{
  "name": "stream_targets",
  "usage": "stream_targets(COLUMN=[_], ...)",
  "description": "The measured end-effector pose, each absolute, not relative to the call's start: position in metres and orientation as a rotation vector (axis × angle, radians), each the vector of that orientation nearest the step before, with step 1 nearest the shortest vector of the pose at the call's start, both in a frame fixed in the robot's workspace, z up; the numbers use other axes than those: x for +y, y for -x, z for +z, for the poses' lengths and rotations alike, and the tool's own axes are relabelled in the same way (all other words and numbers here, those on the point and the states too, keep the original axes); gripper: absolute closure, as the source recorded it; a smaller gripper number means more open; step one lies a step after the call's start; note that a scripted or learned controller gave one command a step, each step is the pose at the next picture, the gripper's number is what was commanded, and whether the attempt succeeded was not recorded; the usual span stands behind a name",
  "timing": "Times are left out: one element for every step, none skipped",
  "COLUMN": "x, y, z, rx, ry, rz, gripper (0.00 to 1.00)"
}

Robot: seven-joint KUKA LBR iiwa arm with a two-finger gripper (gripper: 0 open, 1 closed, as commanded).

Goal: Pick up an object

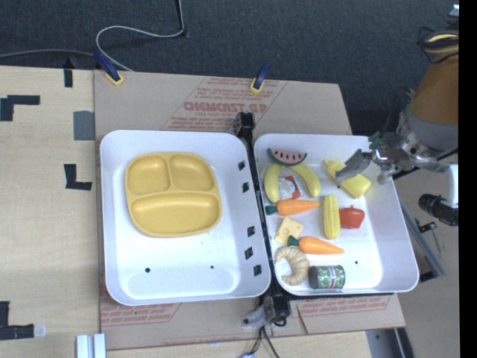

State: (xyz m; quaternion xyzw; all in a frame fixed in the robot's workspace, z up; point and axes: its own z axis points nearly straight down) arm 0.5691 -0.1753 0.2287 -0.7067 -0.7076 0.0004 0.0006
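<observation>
My gripper [350,171] hangs over the upper right part of the right bin [395,245], reaching in from the right. A yellow block [358,186] lies right under it, touching or nearly so, and a small yellow piece [332,168] sits just to its left. I cannot see whether the gripper holds anything. Other toys in this bin include a watermelon slice [287,156], two bananas [273,183], a corn cob [331,216], a red pepper [352,217], two carrots [297,206], a cheese wedge [289,231], a croissant [292,265] and a green can [327,277].
The left bin [179,274] holds a yellow divided plate [174,193]. A black divider with clips [251,200] runs between the bins. Both bins rest on a cardboard sheet [216,107]. A cable [134,32] lies on the dark floor behind.
</observation>
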Motion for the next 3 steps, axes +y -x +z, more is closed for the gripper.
stream_targets(x=[-0.158,-0.159,-0.077], y=[-0.583,-0.584,-0.549], z=[0.086,0.096,0.184], rx=[-2.224,-2.226,-2.224], ry=[2.219,2.223,2.217], rz=[-0.003,-0.004,0.000], gripper=[0.00,1.00,1.00])
